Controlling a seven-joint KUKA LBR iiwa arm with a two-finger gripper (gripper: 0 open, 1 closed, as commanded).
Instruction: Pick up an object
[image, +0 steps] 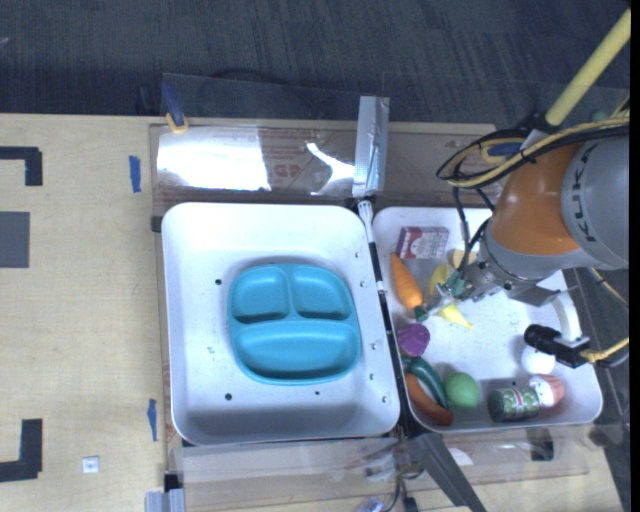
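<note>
My gripper (447, 291) hangs low over the upper middle of the right bin (590, 395), coming in from the right under the arm's orange band. An orange carrot (405, 283) lies just left of it, and a yellow piece (456, 316) lies just below it. A purple item (413, 339) sits near the bin's left wall. A red and white box (423, 243) lies at the back. Along the front are a green ball (462, 388), a red and dark green item (427, 392) and a green-labelled bottle (524, 400). What sits at the gripper's tip is too small to tell.
The left bin (190, 300) holds a blue divided plate (294, 320) in its middle. A clear plastic sheet (260, 160) and a metal post (371, 145) stand behind the bins. Yellow cables (500, 150) loop above the arm.
</note>
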